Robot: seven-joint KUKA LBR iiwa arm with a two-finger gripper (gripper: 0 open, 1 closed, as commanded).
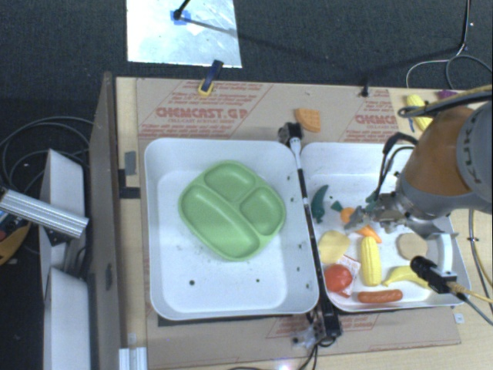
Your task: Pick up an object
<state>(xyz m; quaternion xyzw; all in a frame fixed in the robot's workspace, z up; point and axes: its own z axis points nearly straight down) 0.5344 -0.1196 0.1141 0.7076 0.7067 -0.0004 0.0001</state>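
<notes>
Corn (370,259) lies just below the end effector (362,217); its finger state is unclear.

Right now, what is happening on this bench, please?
The KUKA arm reaches into the right bin, its gripper low among toy foods: a corn cob, a tomato, a sausage and a banana. Nothing is visibly held. The left bin holds a green divided plate.

Two white bins (166,230) sit on brown cardboard printed with red lettering (202,112), the left one bearing a pale green divided plate (231,209). In the right bin lie a red tomato (337,277), yellow corn (370,259), a yellow banana (407,275) and a red-orange sausage (379,296). The arm (447,156) is grey with an orange band.
</notes>
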